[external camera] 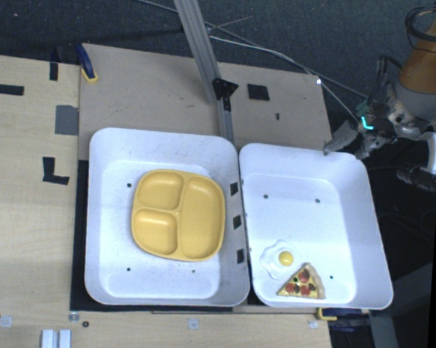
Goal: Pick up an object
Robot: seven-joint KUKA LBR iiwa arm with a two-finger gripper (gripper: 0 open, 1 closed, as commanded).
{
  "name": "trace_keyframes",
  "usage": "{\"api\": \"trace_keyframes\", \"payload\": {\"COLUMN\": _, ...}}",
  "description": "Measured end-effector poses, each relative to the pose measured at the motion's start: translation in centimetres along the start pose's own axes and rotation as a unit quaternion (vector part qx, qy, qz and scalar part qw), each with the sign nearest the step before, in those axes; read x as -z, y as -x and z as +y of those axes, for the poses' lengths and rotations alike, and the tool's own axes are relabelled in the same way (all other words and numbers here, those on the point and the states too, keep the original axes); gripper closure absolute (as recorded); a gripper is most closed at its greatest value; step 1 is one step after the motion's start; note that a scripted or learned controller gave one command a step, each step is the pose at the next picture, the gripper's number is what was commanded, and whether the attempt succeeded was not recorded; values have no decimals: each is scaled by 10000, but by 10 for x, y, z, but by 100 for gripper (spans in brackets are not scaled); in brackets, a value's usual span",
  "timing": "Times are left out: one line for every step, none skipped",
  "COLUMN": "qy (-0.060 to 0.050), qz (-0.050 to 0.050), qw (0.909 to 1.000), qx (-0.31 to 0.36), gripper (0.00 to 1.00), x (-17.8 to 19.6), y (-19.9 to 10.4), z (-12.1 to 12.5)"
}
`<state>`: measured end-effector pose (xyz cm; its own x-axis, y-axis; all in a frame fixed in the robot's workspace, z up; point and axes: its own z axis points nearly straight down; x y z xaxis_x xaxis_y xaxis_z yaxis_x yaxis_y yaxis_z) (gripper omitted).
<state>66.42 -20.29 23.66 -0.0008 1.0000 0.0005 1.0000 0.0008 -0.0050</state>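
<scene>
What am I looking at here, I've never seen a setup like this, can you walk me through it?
This is one camera fixed above a workbench, looking down at a slant. Two shallow white bins sit side by side. The left bin holds a yellow divided plate. The right bin holds a toy fried egg and a toy pizza slice, close together near its front edge. At the upper right is a robot arm, and its gripper, the two-finger tool it grabs with, hangs just past the right bin's far corner. Nothing shows between its fingers, so it holds nothing. Its job is to pick something up.
</scene>
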Motion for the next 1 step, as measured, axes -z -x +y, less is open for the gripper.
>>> {"api": "trace_keyframes", "payload": {"qy": 22, "qz": -6, "qw": 10000, "qx": 3, "gripper": 0, "x": 2, "y": 0, "z": 1}}
